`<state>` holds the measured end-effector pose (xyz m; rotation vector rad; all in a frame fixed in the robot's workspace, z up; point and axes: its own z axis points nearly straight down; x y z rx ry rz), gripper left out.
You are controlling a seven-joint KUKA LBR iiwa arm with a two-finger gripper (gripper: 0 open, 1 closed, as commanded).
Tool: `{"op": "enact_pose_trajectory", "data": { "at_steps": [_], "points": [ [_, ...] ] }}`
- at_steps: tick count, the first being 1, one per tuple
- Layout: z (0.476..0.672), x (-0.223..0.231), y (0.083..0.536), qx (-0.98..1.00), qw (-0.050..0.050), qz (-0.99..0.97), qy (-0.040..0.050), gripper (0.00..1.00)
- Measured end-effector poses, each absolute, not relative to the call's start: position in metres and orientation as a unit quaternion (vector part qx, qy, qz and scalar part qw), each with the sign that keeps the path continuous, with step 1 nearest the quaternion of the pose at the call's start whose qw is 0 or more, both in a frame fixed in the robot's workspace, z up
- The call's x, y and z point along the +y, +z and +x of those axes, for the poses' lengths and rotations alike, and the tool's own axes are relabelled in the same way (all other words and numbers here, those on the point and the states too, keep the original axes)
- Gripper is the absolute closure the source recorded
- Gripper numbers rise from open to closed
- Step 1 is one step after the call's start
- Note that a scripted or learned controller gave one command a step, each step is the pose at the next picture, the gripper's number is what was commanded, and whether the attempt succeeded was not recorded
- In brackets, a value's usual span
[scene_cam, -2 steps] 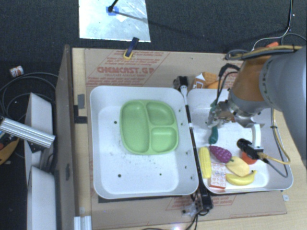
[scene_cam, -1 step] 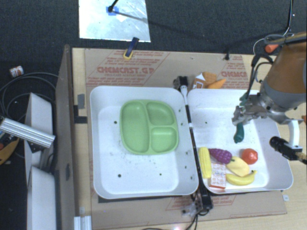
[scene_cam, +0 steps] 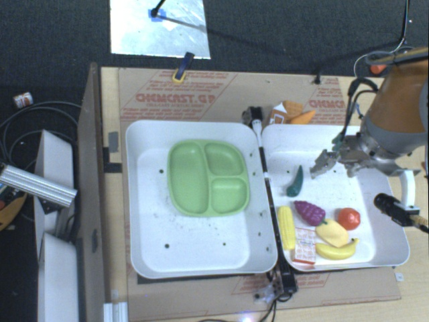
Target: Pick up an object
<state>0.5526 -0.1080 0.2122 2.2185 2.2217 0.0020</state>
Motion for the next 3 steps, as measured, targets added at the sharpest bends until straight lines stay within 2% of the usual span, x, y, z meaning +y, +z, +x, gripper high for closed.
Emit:
{"op": "enact_pose_trajectory", "data": {
  "at_steps": [1, 2, 3],
  "points": [
    [0.547, -0.118, 0.08, 0.707, -0.001, 0.707, -0.0013, 0.0],
    [0.543, -0.181, 0.085, 0.706, 0.002, 0.709, -0.0005, 0.0],
    [0.637, -0.175, 0.237, 0.71, 0.012, 0.704, 0.0065, 0.0]
  ]
}}
